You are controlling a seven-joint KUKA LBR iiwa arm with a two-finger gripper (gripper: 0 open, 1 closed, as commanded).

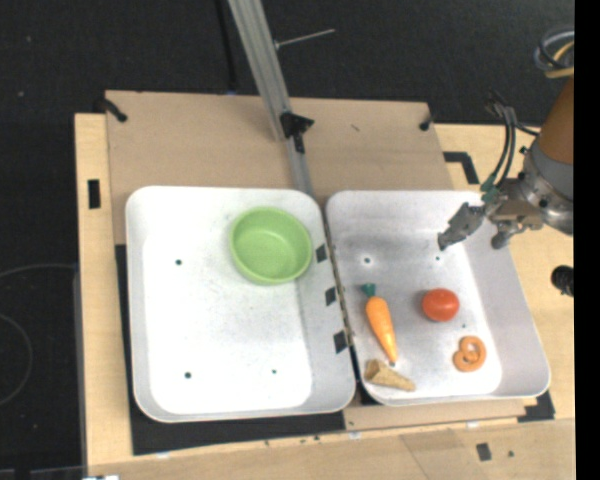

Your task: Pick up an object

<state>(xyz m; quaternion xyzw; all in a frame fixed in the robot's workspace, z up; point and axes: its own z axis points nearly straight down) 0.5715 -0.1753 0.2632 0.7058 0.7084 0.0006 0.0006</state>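
Two shallow white bins sit side by side on the bench. The left bin (160, 368) holds a green bowl (271, 246), upright, near its far edge and toward its right side; the bowl's hollow is bare.

The right bin (400, 218) carries four small things, all in its near half. A carrot (381, 327) lies close to the left wall, its green stub pointing to the far edge and its tip toward the near one. Just off that tip, in the near left corner, lies a tan, crumbly-looking piece (389, 376), perhaps bread, though the view is too coarse to be sure. A red tomato (440, 305) rests about midway across the bin, to the right of the carrot and apart from it. Nearer the near right corner lies a small orange ring-shaped thing (469, 353), apart from the tomato.

The arm comes in from the right, over the bin's far right edge. The gripper (476, 227) hangs above the far right part of the right bin, well apart from the tomato and the other things. Its two dark fingers (454, 230) stand apart, one reaching toward the bin's middle and the other closer to the right wall, with nothing between them. A thin metal pole (265, 68) slants down from the top to the gap between the bins.
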